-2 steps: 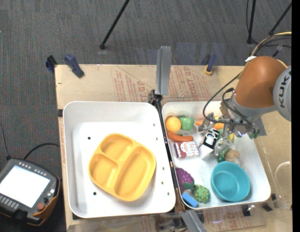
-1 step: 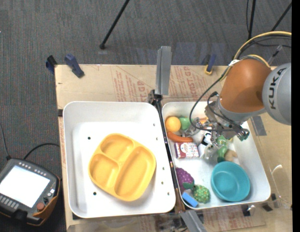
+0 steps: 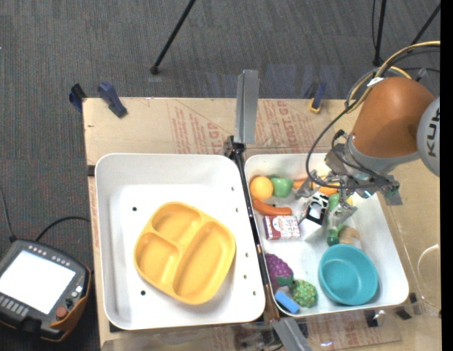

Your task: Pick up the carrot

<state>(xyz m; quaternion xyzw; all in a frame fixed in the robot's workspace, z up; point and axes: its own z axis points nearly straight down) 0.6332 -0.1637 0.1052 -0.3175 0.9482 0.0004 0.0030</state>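
The carrot (image 3: 273, 208) is a slim orange piece lying flat near the left wall of the right bin (image 3: 393, 247), just below an orange fruit (image 3: 261, 188) and above a small pink box (image 3: 283, 227). My gripper (image 3: 330, 199) hangs low over the middle of that bin, to the right of the carrot and apart from it. The arm's orange band (image 3: 387, 119) sits above it. A black and white item (image 3: 316, 210) and a green piece (image 3: 334, 230) lie right under the gripper.
The right bin also holds a green fruit (image 3: 283, 186), a teal bowl (image 3: 348, 273), purple grapes (image 3: 278, 268), a bumpy green item (image 3: 305, 292) and a small blue piece (image 3: 285, 300). A yellow divided plate (image 3: 185, 251) lies in the left bin (image 3: 117, 196).
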